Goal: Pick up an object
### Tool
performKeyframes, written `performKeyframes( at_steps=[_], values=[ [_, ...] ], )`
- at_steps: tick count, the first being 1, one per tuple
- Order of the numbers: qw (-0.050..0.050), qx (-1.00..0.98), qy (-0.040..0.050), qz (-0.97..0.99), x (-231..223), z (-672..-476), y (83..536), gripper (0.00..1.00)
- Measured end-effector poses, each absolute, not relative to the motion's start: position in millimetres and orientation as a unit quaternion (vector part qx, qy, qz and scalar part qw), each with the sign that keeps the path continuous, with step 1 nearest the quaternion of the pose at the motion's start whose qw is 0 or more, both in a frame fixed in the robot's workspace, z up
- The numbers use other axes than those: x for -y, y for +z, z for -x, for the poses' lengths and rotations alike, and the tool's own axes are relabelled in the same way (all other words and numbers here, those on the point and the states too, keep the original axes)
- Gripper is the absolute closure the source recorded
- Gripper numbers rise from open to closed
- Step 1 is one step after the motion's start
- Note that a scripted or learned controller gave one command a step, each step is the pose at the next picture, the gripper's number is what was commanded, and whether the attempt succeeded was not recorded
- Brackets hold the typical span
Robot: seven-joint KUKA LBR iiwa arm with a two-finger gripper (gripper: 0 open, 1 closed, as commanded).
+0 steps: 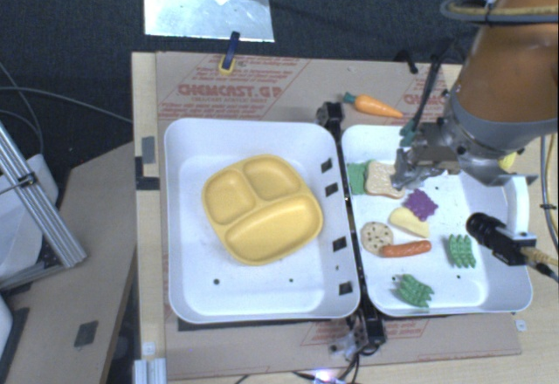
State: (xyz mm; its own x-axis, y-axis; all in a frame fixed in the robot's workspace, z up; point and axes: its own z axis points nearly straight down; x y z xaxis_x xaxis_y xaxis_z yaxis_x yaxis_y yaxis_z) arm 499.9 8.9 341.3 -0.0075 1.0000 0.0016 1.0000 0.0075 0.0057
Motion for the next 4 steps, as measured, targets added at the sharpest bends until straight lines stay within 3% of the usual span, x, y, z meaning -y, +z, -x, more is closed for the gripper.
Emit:
performKeyframes(
  at_steps=[1,2,3,4],
  values=[
    [0.002,-0.712,0.0053,-0.702,-91.7,-486.6,422.5,1.00],
    [0.002,-0.710,0.0043,-0.704,-128.9,-486.9,480.7,1.00],
    [-0.002,-0.711,-0.0031,-0.704,-194.6,-485.1,384.3,1.00],
    [0.003,-0.707,0.0053,-0.707,-182.8,-559.6,457.8,1.00]
  ],
)
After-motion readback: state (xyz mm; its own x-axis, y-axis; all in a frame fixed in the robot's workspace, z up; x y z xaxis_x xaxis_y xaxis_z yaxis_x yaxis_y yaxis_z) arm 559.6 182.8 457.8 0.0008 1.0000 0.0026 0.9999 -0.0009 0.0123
